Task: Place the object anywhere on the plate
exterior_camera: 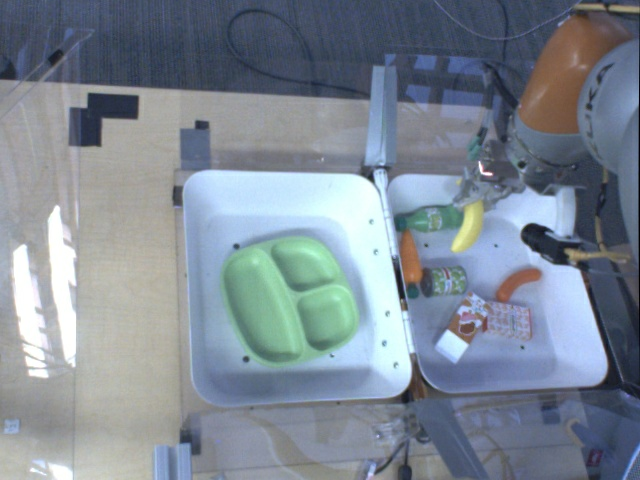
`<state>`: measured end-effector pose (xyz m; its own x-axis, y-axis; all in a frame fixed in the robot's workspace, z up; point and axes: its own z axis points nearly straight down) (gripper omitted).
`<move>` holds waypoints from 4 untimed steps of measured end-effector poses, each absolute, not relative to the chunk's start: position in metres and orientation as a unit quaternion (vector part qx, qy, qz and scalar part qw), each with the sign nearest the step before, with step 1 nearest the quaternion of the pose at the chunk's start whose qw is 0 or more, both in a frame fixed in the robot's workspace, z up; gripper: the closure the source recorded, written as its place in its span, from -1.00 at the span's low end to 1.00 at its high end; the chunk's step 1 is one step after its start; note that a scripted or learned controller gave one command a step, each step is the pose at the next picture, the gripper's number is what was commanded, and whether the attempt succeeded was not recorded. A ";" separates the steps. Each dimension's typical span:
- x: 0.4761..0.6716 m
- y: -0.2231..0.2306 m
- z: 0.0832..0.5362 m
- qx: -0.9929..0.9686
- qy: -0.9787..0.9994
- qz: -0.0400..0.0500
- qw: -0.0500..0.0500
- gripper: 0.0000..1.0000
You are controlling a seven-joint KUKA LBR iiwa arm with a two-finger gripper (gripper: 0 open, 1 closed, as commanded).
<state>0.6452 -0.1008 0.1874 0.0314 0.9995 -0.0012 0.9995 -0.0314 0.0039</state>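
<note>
- A fixed overhead camera was aimed down at a slant on two shallow white bins set side by side on a wooden bench.
- The grey arm with an orange band (pixel 565 63) was seen reaching in from the right, its two-finger gripper (pixel 478 190) lowered over the far part of the right-hand bin (pixel 575 353).
- A yellow plastic banana (pixel 468 227) was seen directly under the gripper, its upper end reaching up between the fingertips; the gripper appeared pinched on that end, though the contact was small in the picture.
- Whether the banana had been lifted clear of the bin floor could not be told.
- Just left of the gripper and touching the banana, a green bottle with a label (pixel 430 219) was lying on its side.
- Nearer the camera from the gripper, an orange carrot (pixel 410 258), a small green can (pixel 444 281), an orange sausage-shaped toy (pixel 518 284) and a red-and-white carton (pixel 482 323) were scattered.
- Well to the left of the gripper, in the left-hand bin (pixel 200 368), a light green plate with three compartments (pixel 290 298) was lying with nothing on it.
- The task was judged to be at an early stage: a grasp seemed taken, while the carry across the divider and the release onto the plate were not yet done.
</note>
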 end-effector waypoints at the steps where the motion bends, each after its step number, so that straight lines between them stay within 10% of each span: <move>1: 0.608 -0.025 0.183 0.618 0.786 0.000 0.000 1.00; 3: 0.567 0.107 0.182 0.565 0.825 0.000 0.000 1.00; 4: 0.568 0.106 0.182 0.565 0.825 0.000 0.000 -1.00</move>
